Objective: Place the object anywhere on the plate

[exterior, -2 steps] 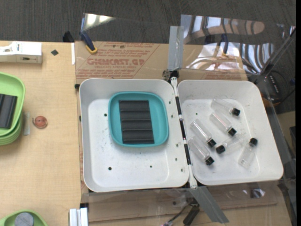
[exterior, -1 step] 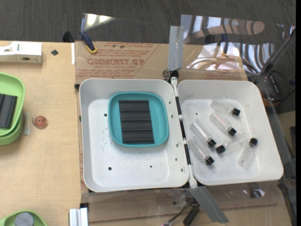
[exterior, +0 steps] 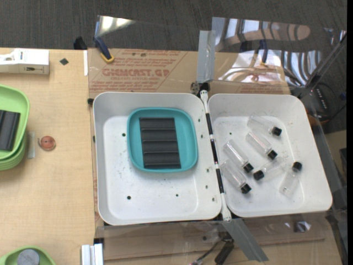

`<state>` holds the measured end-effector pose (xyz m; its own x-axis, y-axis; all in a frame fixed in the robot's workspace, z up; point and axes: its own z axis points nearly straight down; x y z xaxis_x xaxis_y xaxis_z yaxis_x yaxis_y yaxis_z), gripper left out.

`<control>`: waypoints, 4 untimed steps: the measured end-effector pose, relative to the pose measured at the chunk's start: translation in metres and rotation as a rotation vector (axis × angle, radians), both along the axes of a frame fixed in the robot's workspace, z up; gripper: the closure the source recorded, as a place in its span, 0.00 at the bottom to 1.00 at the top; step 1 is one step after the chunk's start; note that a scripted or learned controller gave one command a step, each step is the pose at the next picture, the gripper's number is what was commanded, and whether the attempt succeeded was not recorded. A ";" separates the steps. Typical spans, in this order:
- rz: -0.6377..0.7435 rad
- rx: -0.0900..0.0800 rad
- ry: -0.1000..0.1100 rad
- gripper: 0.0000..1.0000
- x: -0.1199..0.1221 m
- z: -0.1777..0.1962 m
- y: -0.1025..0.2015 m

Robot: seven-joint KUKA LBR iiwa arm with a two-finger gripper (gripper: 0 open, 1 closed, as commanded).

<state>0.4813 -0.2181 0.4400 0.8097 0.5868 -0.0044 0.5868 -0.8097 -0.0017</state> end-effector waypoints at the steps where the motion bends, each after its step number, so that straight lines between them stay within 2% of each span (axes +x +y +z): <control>1: -0.139 -0.001 -0.001 0.00 -0.003 0.001 -0.004; 3: -0.410 -0.002 -0.001 0.00 -0.003 0.000 -0.004; 4: -0.423 -0.002 -0.001 0.00 -0.003 0.000 -0.004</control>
<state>0.4785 -0.2221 0.4404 0.9792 0.2027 -0.0043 0.2027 -0.9792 0.0005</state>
